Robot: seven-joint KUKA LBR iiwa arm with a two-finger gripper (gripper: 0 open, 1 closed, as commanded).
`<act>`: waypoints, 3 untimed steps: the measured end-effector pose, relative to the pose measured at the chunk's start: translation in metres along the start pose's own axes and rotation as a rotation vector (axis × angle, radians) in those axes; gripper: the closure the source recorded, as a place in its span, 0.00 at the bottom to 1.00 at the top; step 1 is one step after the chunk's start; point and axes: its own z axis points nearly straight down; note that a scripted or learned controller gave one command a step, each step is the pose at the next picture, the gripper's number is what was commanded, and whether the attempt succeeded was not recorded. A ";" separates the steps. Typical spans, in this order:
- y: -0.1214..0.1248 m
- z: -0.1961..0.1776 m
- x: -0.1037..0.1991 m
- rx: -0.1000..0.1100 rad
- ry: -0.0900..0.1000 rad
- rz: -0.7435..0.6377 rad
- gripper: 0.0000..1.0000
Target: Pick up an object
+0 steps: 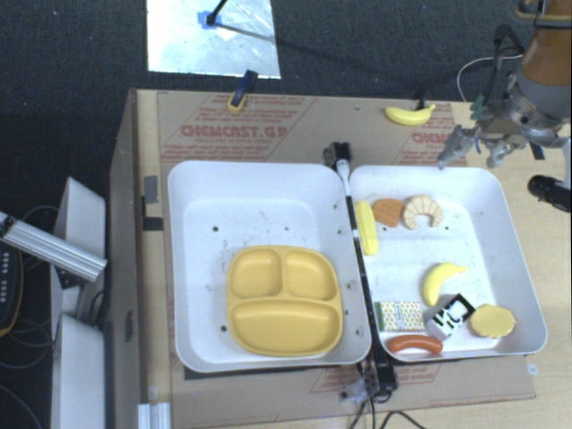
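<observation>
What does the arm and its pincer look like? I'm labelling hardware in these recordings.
The arm is grey metal with an orange band above the wrist. Thin dark cables loop beside it. The pincer is small and grey, with two slim fingers splayed beneath a pale, rounded wrist housing.

Both white bins look like smooth, slightly glossy plastic; the yellow divided plate is matt plastic. The bench board reads as rough printed cardboard; the floor looks like dark carpet

Grey arm with orange band, looped thin cables, and seemingly grey-metal pincer
</observation>
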 end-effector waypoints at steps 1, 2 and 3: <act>-0.037 0.087 0.035 0.003 0.001 -0.001 0.00; -0.104 0.186 0.018 0.002 0.001 0.002 0.00; -0.150 0.186 0.026 0.002 0.001 0.002 0.00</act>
